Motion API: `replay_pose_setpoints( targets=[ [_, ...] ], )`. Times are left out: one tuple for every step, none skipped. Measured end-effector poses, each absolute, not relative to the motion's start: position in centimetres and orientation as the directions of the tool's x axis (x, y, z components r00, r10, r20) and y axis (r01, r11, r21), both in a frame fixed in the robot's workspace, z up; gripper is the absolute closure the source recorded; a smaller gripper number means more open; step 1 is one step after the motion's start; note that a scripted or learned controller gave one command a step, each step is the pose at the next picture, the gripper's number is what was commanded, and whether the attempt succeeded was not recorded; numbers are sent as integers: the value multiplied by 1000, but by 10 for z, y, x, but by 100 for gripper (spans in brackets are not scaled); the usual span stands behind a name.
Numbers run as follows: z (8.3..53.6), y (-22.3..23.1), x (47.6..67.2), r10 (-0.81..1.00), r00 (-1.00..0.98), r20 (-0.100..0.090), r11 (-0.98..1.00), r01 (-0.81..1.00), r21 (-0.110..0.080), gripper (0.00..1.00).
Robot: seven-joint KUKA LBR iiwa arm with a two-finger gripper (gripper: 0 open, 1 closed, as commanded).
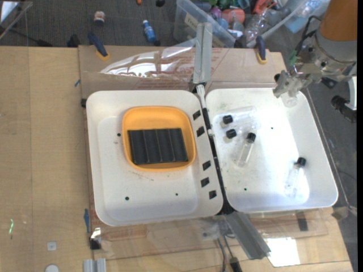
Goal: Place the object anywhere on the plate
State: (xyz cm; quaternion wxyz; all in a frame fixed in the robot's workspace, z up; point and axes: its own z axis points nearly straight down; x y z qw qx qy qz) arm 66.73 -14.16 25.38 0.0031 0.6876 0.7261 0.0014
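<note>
The gripper point(288, 88) hovers at the right bin's point(317, 192) far right corner; its jaw state cannot be determined (translucent, blurred). Clear black-capped vials point(245, 148) lie in that bin, one point(295, 174) near the right wall. The orange plate point(159, 115) sits in the left bin point(108, 200).

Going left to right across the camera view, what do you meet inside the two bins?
Orange plate with a black ridged insert in the left bin → divider between the bins → clear vial with a black cap → second clear vial near the right bin's edge.
</note>
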Motion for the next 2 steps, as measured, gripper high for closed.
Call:
replay_pose_setpoints(
  targets=[
    [254,-142,667,999,-54,-3,54,998,6,0],
    [247,-173,667,997,-79,-3,79,997,6,0]
  ],
)
